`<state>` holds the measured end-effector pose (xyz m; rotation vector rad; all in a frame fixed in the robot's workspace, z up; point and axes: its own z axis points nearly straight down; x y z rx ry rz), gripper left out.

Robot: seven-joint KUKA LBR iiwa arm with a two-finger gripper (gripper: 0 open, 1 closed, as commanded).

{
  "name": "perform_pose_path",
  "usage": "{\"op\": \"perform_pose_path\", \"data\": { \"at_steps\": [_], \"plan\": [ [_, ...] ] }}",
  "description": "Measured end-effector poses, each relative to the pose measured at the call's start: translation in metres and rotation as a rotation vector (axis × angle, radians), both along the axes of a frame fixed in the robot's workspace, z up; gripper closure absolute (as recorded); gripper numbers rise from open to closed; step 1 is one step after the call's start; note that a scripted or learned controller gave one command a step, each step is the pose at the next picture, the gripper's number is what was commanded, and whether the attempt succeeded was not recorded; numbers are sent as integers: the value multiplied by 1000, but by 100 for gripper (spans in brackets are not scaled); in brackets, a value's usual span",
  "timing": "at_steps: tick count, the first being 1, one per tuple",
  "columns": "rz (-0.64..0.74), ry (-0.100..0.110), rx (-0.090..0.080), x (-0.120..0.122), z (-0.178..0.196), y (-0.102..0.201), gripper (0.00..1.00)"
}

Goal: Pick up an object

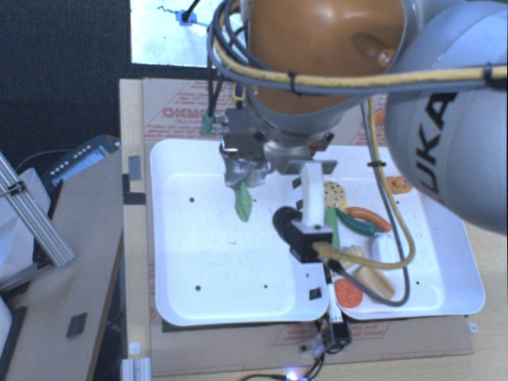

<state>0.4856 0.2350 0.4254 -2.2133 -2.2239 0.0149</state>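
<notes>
Camera view: the grey metal two-finger gripper (240,179) hangs over the left shallow white plastic bin (182,236). A small green elongated soft-looking object (243,203) hangs upright directly below the fingertips, its upper end reaching into them. The claw appears clenched on this object, which seems clear of the bin floor, though the contact point is partly hidden by the gripper body.

Risk: the grasp looks to be on the very tip of the green object. A pinch this shallow could slip during any fast move or swing, dropping the item back into the bin. The yellow cable (397,236) looping beside the wrist could also snag.

Surface: both bins sit on a brown cardboard sheet (178,113) with red print. The right shallow white bin (452,284) holds several small items, among them a red disc (348,293) and an orange-and-green piece (361,218). Beyond the bench lies a dark floor (55,62).
</notes>
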Motion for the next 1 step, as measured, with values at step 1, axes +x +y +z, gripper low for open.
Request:
{"op": "perform_pose_path", "data": {
  "at_steps": [1],
  "plan": [
    [0,-22,11,1,116,-1,100]
  ]
}}
